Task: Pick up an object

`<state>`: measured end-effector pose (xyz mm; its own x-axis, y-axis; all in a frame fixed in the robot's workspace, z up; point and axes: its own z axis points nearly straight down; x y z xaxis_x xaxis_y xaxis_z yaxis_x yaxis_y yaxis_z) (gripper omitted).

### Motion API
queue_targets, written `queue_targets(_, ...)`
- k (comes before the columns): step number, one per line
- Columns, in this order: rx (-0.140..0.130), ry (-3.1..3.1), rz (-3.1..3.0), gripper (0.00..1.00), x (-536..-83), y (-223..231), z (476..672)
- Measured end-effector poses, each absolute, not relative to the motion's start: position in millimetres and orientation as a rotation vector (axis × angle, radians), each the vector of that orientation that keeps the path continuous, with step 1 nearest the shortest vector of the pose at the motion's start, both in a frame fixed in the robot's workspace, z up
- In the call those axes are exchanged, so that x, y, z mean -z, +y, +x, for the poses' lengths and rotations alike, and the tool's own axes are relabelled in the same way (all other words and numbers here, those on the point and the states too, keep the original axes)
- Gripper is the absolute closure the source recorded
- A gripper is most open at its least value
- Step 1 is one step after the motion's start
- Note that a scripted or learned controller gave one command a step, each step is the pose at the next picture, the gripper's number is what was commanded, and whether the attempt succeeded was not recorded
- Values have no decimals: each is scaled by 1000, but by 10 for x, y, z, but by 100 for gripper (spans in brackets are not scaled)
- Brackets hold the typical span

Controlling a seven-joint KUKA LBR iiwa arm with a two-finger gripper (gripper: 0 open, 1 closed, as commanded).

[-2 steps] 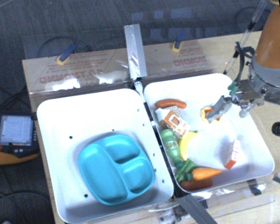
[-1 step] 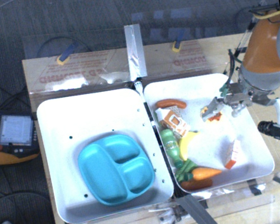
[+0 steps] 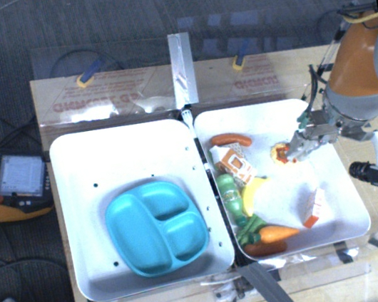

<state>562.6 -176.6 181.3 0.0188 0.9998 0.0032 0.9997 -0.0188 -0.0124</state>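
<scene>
My gripper (image 3: 296,150) hangs over the upper right part of the right bin (image 3: 340,188), reaching in from the right below the orange band (image 3: 355,74). A small yellow and red toy (image 3: 279,152) sits right at the gripper's tip, touching or nearly touching it. Along the bin's left side lie a sausage (image 3: 230,140), a printed box (image 3: 233,164), a green bottle (image 3: 228,192), a yellow banana (image 3: 254,193) and a carrot (image 3: 279,232). A white and red packet (image 3: 314,207) lies apart at the lower right.
The left bin (image 3: 76,166) holds a blue divided tray (image 3: 157,224). A metal divider (image 3: 182,68) stands at the back between the bins. A handheld pendant (image 3: 12,185) lies off the bench to the left. Bare bin floor shows between the packet and the banana.
</scene>
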Motion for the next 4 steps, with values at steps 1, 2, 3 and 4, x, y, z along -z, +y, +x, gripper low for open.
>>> queue_targets(1, -10, -2193, -2234, 0, -1813, -1766, 5626)
queue_targets(2, -7, -2119, -2315, 0, -2219, -1650, 6040)
queue_targets(3, -6, -2037, -2386, 0, -916, -1903, 5917)
queue_targets(4, 2, -2153, -2303, 0, -887, -1464, 6198)
